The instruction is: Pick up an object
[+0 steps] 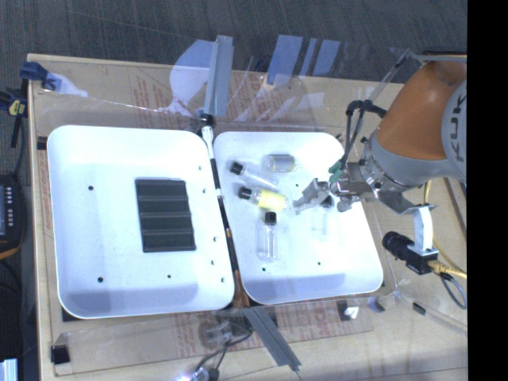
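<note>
My gripper [323, 202] hangs over the right-hand part of the right bin [349, 272], open, with nothing between its fingers. To its left in that bin lie a yellow piece [270, 201], a clear vial with a black cap [246, 169], a second capped vial [251, 192], a longer clear vial [268, 236] lying toward the front, and a clear rounded item [279, 163] near the back. The yellow piece is the nearest, a short way left of the fingertips. A dark ribbed rectangular block [165, 214] lies flat in the middle of the left bin [71, 284].
The grey arm with its orange band [417, 121] fills the right side above the bench. A black fitting with a yellow cable [409, 248] sits just right of the right bin. Clear plastic sheets [262, 74] stand behind the bins, and a metal bracket [270, 336] lies in front.
</note>
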`<state>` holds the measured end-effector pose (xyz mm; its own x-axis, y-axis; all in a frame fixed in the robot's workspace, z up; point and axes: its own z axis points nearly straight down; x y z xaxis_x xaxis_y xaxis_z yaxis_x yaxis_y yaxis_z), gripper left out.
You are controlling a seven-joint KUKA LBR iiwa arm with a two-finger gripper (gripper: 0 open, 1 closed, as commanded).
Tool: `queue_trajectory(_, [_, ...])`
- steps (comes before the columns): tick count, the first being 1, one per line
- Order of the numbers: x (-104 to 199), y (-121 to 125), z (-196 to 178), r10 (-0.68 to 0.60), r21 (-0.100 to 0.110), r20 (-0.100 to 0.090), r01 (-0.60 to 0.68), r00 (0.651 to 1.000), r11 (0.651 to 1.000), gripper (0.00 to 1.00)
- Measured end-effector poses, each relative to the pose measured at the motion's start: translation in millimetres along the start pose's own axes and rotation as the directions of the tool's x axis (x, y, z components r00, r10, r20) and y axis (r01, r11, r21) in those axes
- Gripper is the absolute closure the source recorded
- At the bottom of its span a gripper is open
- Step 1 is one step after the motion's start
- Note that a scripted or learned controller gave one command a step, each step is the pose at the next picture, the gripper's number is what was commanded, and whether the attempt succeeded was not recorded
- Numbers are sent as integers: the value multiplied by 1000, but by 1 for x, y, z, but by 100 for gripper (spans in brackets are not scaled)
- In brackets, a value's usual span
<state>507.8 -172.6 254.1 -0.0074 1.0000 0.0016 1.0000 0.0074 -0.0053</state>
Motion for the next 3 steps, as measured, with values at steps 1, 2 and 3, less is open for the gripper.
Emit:
queue_trajectory(1, [10,51,77,28,2,0,-28,1000,1000,0])
queue_trajectory(2, [13,112,163,16,0,2,-16,1000,1000,0])
queue_trajectory(3, [60,93,160,-42,-7,12,42,999,999,0])
